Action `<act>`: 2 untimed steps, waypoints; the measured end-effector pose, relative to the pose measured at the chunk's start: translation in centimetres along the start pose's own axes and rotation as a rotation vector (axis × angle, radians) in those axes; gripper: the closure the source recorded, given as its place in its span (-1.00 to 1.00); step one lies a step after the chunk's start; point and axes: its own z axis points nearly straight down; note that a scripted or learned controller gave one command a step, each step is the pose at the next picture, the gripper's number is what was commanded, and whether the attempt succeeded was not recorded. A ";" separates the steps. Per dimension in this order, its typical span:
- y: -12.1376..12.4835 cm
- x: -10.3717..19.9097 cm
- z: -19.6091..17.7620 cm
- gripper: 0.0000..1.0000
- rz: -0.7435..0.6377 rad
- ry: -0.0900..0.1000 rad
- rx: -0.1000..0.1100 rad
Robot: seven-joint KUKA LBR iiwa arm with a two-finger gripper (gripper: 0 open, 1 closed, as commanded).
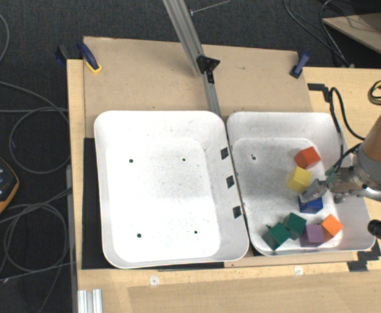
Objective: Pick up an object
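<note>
Seven small blocks crowd the lower right of the frame, in the right bin [268, 126]. The gripper [320, 189] hangs low between the yellow block [299, 178] and blue block [310, 205], likely choosing one; whether it is parted or closed, I cannot tell. Close neighbours, an orange block [331, 225] and purple block [314, 234], hamper a clean grab.

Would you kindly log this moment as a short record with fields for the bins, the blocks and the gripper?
right bin: holds all the blocks, along its right and near sides
blocks: orange-red, yellow, blue, orange, purple, two green
left bin: speckled white floor
gripper: low over the right bin, between the yellow and blue blocks
grasp: cannot tell
</note>
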 end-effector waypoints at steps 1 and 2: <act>0.3 -0.1 -1.5 1.00 -0.001 -0.003 -0.010; 0.6 0.7 -6.2 1.00 -0.003 -0.006 -0.014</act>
